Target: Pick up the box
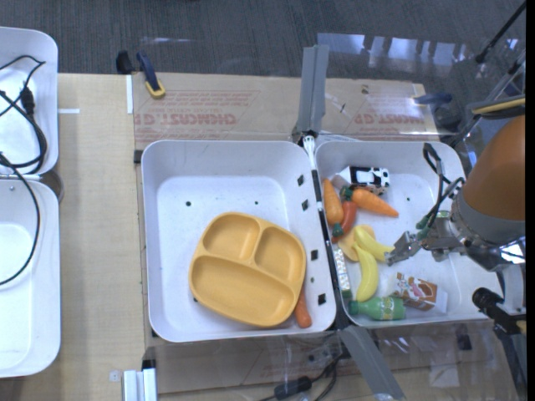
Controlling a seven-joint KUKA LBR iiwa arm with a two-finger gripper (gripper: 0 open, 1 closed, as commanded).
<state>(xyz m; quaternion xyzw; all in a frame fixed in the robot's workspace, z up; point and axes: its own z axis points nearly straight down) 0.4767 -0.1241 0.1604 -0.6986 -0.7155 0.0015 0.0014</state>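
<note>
Camera view: the box (417,291) is a small flat carton, white with brown and red print, lying on its side near the front edge of the right bin (435,160), just right of a green bottle (379,309) and bananas (367,261). The gripper (401,250) hangs just above it, fingers parted, holding nothing.

The round-cornered yellow divided tray (248,268) looks like smooth matt plastic; at three o'clock, the small printed carton box (415,291) looks like glossy card.
</note>
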